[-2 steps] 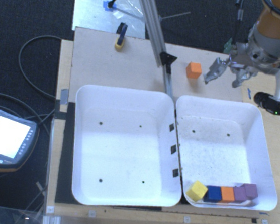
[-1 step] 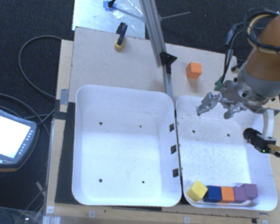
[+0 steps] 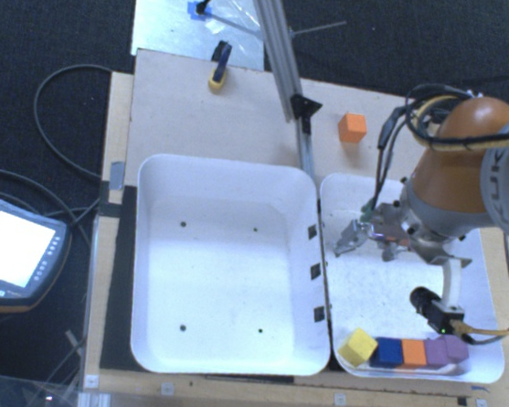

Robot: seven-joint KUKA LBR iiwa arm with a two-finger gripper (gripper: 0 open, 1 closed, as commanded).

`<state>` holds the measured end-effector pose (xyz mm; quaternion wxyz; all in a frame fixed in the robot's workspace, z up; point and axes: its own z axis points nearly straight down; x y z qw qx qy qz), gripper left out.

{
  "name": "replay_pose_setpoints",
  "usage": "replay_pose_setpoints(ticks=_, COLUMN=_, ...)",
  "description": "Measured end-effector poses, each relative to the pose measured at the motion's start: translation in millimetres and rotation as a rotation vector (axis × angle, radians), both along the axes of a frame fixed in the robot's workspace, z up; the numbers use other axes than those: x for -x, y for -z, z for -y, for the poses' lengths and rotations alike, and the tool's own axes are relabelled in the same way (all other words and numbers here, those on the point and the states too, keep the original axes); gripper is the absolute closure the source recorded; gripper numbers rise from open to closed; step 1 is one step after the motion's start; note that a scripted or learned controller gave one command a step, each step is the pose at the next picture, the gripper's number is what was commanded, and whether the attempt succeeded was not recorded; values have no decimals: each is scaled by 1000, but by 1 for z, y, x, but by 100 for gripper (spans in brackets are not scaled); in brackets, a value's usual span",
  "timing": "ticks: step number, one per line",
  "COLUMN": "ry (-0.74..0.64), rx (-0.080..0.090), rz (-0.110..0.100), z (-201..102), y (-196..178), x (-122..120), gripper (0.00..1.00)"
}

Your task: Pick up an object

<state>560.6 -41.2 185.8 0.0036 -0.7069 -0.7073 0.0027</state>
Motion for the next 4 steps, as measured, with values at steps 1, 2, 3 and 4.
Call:
replay_pose_setpoints(ticks=1, ry=-7, rx=-1, rz=6, z=-48, y=-4, x=39, gripper=0)
replay_pose_setpoints(ticks=2, ry=-3, rx=2, rz=20, z=-23, y=-132, x=36, gripper=0)
replay_pose_setpoints(ticks=3, ry=-9, rx=2, rz=15, z=-24, y=-139, x=35, gripper=100)
replay_pose_setpoints(ticks=4, ry=-9, rx=2, rz=15, z=-24, y=-139, x=35, gripper=0)
